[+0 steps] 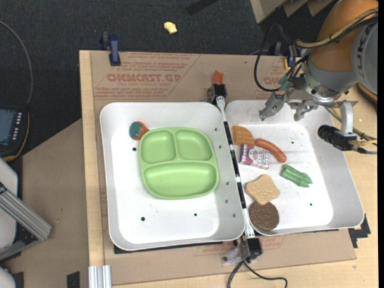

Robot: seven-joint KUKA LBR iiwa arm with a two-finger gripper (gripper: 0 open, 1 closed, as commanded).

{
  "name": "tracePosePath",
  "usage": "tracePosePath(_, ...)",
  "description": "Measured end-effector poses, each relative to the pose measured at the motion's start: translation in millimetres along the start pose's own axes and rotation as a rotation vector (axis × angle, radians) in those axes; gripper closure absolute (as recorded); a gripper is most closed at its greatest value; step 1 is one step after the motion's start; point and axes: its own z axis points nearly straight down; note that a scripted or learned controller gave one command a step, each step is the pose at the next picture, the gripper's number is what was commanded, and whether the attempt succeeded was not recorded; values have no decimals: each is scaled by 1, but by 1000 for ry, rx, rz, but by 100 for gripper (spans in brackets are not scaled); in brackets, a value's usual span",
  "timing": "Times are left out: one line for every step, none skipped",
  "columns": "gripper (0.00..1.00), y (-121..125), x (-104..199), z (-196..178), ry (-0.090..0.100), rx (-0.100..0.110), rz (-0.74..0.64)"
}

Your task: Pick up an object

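Green divided plate [178,162] fills most of the left bin [117,179], with a small red-and-teal ball [138,129] touching its upper-left rim; neither is near the arm, poor targets from here. Right bin [336,191] holds the likely picks, clustered against its left wall: tan bread-like piece [243,135] at top, orange-red sausage [271,149] just beside it and overlapping a pink-and-white packet [254,156], then a toast slice [263,188] touching a dark brown round cookie [264,215] below, and a green leafy piece [296,176] lying apart toward the middle. Gripper [287,108] hangs over the far edge of the right bin, fingers spread wide, nothing between them.

Risks, as a guess: the sausage, packet and bread sit so tight together that a descent there could pinch two things or push one under another; the sausage looks round and smooth, may roll out of a closing grip. Toast and cookie look flat and thin, fingers could skid over them on the white floor. Items hug the divider wall, so one finger may hit it. Green piece looks safest: isolated, small, slightly raised, lying at a slant
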Motion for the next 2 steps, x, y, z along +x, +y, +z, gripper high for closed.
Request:
tracePosePath(0, -40, 10, 98, 2, 4, 3)
tracePosePath(0, 9, -20, 103, -3, -7, -1)
